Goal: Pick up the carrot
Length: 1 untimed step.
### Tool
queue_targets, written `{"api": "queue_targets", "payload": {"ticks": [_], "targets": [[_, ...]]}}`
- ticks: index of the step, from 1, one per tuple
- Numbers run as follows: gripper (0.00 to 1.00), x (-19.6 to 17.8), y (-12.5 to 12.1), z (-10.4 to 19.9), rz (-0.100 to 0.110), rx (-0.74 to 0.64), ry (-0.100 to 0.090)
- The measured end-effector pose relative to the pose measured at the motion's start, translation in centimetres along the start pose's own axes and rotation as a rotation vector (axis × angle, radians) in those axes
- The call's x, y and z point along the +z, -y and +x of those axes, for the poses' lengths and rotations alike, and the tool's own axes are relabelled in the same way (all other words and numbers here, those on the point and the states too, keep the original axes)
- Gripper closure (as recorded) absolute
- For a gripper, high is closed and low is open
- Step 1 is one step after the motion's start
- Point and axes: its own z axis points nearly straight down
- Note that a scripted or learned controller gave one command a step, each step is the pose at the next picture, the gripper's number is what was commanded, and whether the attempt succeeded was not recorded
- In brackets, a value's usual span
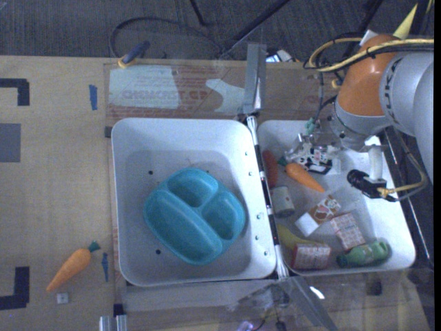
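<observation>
Two shallow white bins sit side by side on the worktop [55, 185]. The left bin [131, 143] holds a teal divided plate [195, 215] with three compartments, lying near the middle of the bin floor. The right bin [396, 240] is crowded: a carrot [304, 176] lies in its upper middle, with a dark red sausage-shaped item [269, 167] just to its left against the bin's left wall, a small grey can [281, 201] below that, a white block [306, 223] and a small patterned carton [325, 207] near the centre, a pink box [346, 230] beside them, a yellow banana [289, 236] and a red packet [311, 256] along the lower part, and a green bottle [364, 254] lying on its side at the lower right. The carrot's long axis runs diagonally, its green top toward the upper left and its tapered tip toward the lower right. The gripper [313, 154] hangs just above the carrot's leafy end, and it is too cluttered and blurred there to tell how it stands. A second carrot [69, 267] lies outside the bins on the worktop at the lower left, its green top pointing to the upper right.
</observation>
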Motion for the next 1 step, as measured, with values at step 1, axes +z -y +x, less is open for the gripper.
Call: {"api": "queue_targets", "payload": {"ticks": [1], "targets": [[0.0,0.76,2.97,0.58,-0.034,-0.02,0.011]]}}
